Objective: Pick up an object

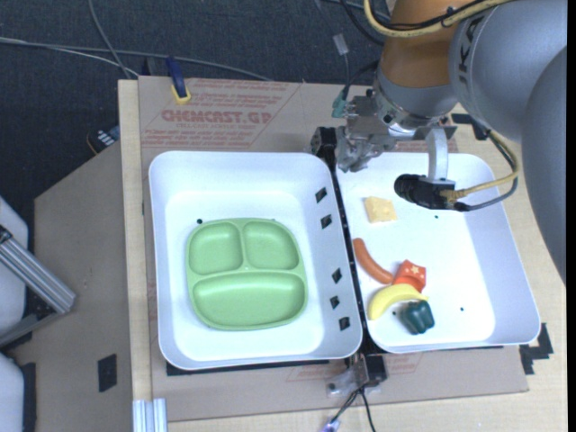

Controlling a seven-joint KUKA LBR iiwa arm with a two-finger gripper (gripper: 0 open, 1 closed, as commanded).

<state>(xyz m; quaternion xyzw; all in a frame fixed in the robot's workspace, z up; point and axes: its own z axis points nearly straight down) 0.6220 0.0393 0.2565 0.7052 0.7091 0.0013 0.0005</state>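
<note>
Over the right bin's (504, 268) far-left corner hangs the gripper (353, 156), its state impossible to tell; cheese (380, 209), sausage (371, 258) and banana (392, 299) lie nearer, unclaimed.

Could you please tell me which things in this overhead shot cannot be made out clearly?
- Gripper, camera view: the wrist above hides the fingers.
- Right bin: its far right corner is hidden behind the grey arm.
- Toy food pile by the banana: the dark green piece and red piece are too small to identify.
- Pale yellow wedge: too small to name with certainty.
- Green tray: nothing hidden.
</note>
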